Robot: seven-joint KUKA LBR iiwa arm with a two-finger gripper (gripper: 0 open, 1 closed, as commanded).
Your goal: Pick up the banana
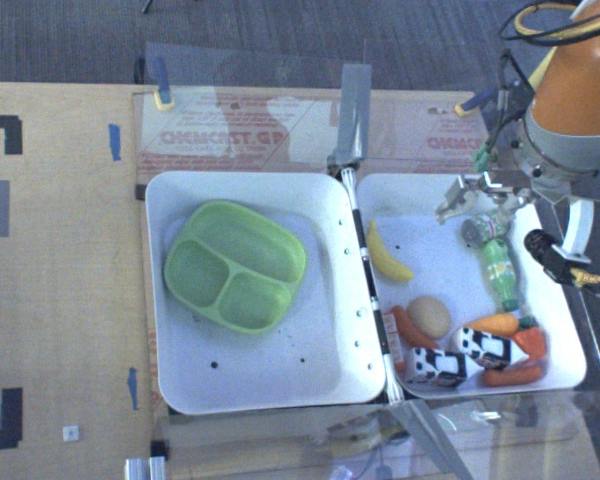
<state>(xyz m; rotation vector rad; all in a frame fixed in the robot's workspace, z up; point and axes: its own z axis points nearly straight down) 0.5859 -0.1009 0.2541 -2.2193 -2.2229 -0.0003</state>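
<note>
The banana (388,255) lies free at the left side of the right bin (570,373), and the end effector (483,196) – fingers spread, holding nothing – hovers at the far right corner, so I judge the approach step: move left, descend.

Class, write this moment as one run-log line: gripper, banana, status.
gripper: above right bin's far end | banana: lying by right bin's left wall, apart from gripper | status: not picked

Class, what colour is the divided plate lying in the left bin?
Green: the divided plate shows clearly in the camera view, lying in the left bin.
</note>
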